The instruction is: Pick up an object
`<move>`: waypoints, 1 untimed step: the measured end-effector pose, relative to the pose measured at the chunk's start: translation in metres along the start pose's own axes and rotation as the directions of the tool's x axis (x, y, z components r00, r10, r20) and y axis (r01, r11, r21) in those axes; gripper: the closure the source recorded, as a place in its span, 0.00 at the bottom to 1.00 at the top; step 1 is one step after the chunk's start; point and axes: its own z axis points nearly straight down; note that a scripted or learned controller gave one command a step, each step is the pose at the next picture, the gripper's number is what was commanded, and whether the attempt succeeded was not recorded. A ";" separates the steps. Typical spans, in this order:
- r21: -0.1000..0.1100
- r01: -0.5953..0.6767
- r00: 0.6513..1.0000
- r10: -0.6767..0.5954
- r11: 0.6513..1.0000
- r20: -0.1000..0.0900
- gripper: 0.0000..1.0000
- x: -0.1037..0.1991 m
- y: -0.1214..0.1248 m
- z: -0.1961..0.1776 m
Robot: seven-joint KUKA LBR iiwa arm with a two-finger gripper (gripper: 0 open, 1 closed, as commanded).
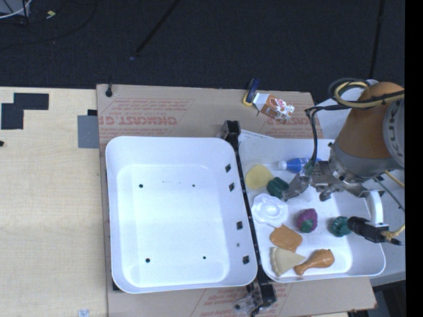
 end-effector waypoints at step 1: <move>-0.011 0.004 1.000 -0.004 1.000 0.003 0.00 0.037 0.033 0.062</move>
